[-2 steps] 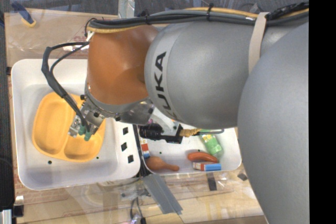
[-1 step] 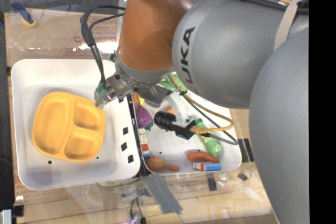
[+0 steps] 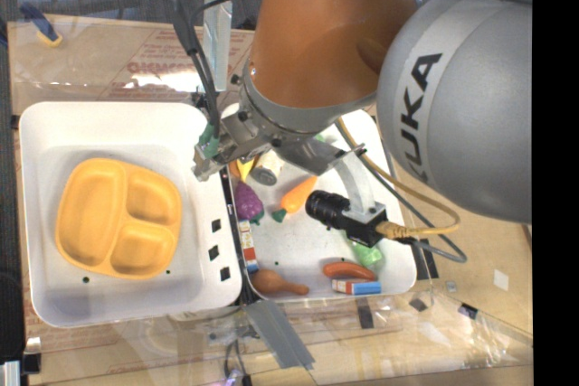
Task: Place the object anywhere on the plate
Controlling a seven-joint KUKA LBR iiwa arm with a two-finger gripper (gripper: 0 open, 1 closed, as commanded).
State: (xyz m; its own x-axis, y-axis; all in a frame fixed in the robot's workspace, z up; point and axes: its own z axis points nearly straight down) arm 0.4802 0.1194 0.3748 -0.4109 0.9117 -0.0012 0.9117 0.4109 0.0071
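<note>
**Ana:** Start from the yellow plate; what is it like?

**Ben:** Smooth, glossy plastic, a rounded square moulded into three compartments; it lies flat in the left white bin, whose walls are shallow and matte.

**Ana:** And the toys?

**Ben:** All to the right of the plate, in the right white bin; nearest the plate, just past the dividing rims, sits a purple bumpy piece like a grape bunch; beside that an orange carrot, tapered, with a green tip; further from the plate, a red sausage-shaped piece and a small flat red, white and blue packet lie close together; a brown drumstick rests at that bin's near wall; a green piece lies next to the red one.

**Ana:** Which one is meant for the plate?

**Ben:** I cannot tell; none of them lies on the plate.

**Ana:** The gripper?

**Ben:** It hangs right of the plate, over the far left corner of the toy bin, beneath the bulky orange band and grey shell; the arm's bulk hides the tips, so whether it grips anything I cannot say; black cables loop above it, and a black cylinder juts over the toys.
</note>
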